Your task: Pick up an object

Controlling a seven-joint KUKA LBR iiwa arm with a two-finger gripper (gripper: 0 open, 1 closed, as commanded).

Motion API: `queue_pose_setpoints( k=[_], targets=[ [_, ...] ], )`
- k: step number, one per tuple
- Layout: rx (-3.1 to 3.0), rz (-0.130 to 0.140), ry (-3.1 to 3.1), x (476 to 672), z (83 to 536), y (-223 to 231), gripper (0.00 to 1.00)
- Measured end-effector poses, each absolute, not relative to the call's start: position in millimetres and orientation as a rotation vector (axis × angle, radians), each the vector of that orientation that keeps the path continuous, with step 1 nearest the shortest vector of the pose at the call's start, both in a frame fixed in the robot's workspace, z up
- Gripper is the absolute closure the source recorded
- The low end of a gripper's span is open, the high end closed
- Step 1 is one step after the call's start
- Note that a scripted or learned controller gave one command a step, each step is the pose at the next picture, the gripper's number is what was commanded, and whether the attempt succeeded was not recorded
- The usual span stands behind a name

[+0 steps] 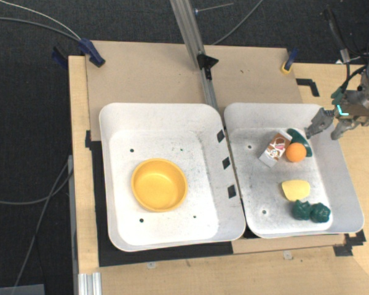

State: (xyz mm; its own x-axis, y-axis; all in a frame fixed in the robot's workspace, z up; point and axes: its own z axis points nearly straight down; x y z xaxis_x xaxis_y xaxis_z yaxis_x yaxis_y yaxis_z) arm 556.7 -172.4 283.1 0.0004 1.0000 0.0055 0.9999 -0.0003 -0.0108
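Fixed high above the tan wooden tabletop (pixel 154 72), looking down at a slant. Far enough back to take in both shallow white plastic bins (pixel 172 118) side by side, the tabletop's far edge and corners, and dark carpeted floor (pixel 24 134) beyond. Near edge cut off along the bottom.

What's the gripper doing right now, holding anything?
Gripper: open, holding nothing. It sits at the right bin's far right rim, apart from the orange ball.
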Motion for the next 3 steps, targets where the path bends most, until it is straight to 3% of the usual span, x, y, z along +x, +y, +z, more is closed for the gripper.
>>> queue_pose_setpoints(
  k=[1, 3],
  targets=[
    [-2.216, 0.001, -2.216, 557.4, 286, -172, 0.00],
    [-2.212, 0.007, -2.210, 552.8, 183, -179, 0.00]
  ],
)
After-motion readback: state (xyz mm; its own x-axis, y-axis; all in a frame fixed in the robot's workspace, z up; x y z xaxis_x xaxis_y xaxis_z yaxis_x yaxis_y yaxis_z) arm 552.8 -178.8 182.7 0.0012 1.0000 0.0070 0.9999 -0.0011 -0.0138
